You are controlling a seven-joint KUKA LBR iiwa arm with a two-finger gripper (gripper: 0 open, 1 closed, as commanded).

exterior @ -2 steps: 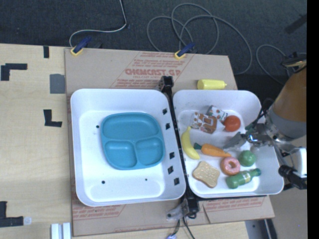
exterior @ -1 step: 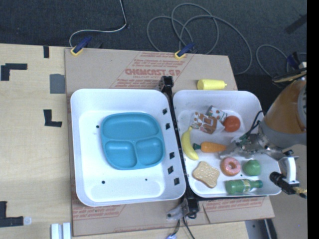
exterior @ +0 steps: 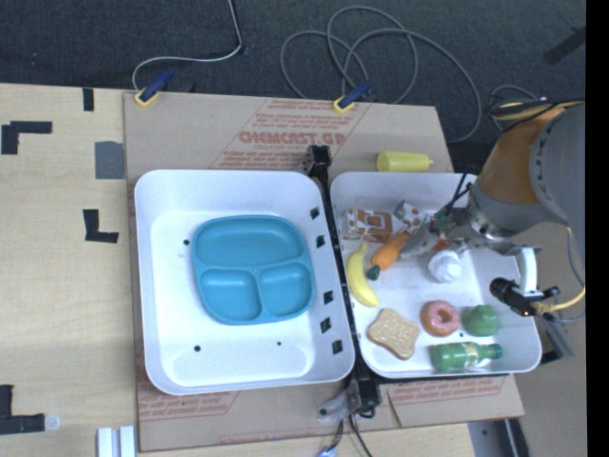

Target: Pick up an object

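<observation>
Hovering low over the right bin (exterior: 529,352) near the carrot (exterior: 390,251), the gripper (exterior: 440,239) — finger state unreadable — nothing lifted yet.

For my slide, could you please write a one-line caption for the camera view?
Grey KUKA arm reaching over the right white bin of toy food, beside the left white bin holding a blue sectioned plastic tray.
</observation>
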